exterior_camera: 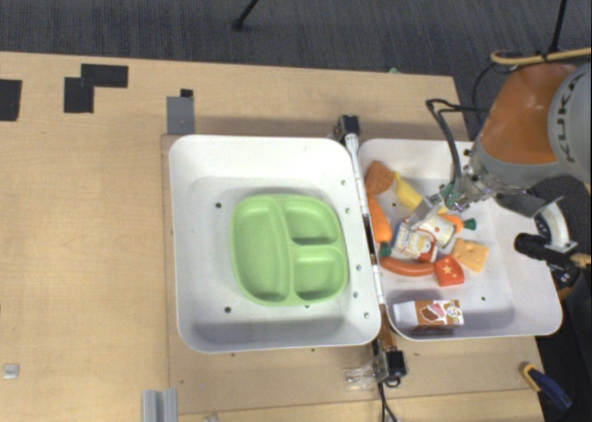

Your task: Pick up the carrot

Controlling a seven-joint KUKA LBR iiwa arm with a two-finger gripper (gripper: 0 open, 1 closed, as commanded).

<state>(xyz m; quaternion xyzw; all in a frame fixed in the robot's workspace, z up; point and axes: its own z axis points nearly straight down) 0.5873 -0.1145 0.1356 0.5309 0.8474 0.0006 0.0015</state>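
The carrot (380,224) is a slim orange piece lying along the left wall of the right bin (518,314), close to the divider between the bins. My gripper (429,211) hangs low over the middle of that bin, pointing down and to the left. It is to the right of the carrot, over a pile of toy foods, just above a white packet (413,242). Nothing shows as held by it.
Around the gripper lie an orange-brown piece (378,177), a yellow piece (407,192), a red curved piece (407,268), a red fruit (449,272), a cheese wedge (472,254) and a brown box (437,314). A green divided plate (289,246) sits in the left bin (199,179).
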